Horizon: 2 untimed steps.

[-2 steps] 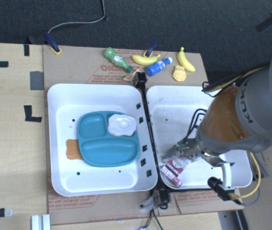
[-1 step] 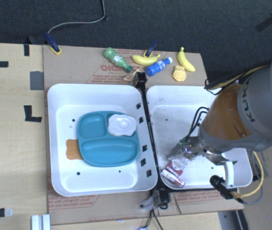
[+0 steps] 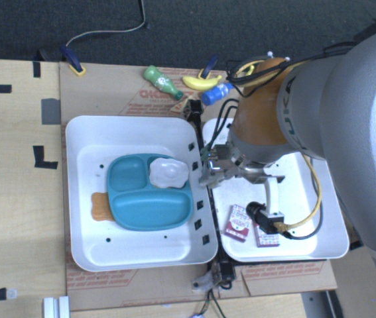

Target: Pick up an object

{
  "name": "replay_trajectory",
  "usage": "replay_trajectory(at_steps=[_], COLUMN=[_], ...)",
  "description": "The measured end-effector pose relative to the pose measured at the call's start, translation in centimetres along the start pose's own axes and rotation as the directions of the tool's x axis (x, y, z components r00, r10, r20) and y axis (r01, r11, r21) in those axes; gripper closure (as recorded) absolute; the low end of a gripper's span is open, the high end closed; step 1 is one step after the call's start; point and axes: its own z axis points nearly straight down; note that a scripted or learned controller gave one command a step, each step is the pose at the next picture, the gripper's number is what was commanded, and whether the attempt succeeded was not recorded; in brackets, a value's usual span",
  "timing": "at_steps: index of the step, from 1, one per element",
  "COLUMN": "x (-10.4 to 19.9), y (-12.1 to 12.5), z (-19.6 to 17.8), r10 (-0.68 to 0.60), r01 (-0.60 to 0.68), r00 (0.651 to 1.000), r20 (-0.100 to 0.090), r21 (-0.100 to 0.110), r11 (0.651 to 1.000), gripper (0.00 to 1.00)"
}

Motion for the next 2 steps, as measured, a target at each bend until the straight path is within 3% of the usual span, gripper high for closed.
replay_trajectory(at_steps=[1,2], x=[-0.1,-7.4], y=[0.0,0.6], z=[0.0,0.0], r10=[0.001,0.004], r01=[-0.001,-0.004], r00=[1.0,1.0], r20=[0.001,0.003], r21=[0.001,0.001], r11=[1.0,1.0], gripper=[0.0,0.0])
